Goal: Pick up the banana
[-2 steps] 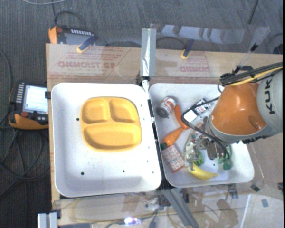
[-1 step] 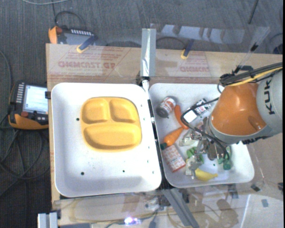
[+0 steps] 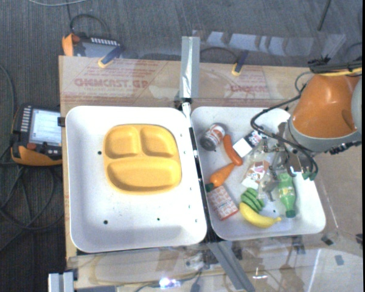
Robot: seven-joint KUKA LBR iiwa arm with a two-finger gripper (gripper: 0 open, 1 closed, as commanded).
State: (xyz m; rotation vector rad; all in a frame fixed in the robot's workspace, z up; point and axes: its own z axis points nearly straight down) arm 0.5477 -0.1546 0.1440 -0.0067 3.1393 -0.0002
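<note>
A handheld control unit [image 3: 38, 134] with a lit screen lies on the floor at the far left, beside the bench. Next comes the left bin [image 3: 79, 224], which holds a yellow compartment tray [image 3: 143, 157] with three sections, sitting in the upper middle of the bin. A grey upright strip [image 3: 189, 69] stands behind the seam where the two bins meet.

The right bin [image 3: 313, 221] is crowded. Near its upper left corner lies a small can [image 3: 213, 136] on its side, with a red-orange sausage-shaped item [image 3: 232, 150] just beside it. Below that sits a carrot [image 3: 221, 175], angled, and under it a small red packet [image 3: 223, 202]. The banana [image 3: 258, 217] lies near the front edge of the right bin, curved along the bottom, touching a green striped item [image 3: 252, 198] just above it. A white packet [image 3: 256, 173] sits in the middle of the bin, and a green bottle [image 3: 286, 194] lies to the right of the banana.

The gripper [image 3: 274, 170] hangs over the middle of the right bin, above the white packet and apart from the banana; it is too cluttered to tell how it is set. The arm's orange band [image 3: 324, 105] sits at the far right.
</note>
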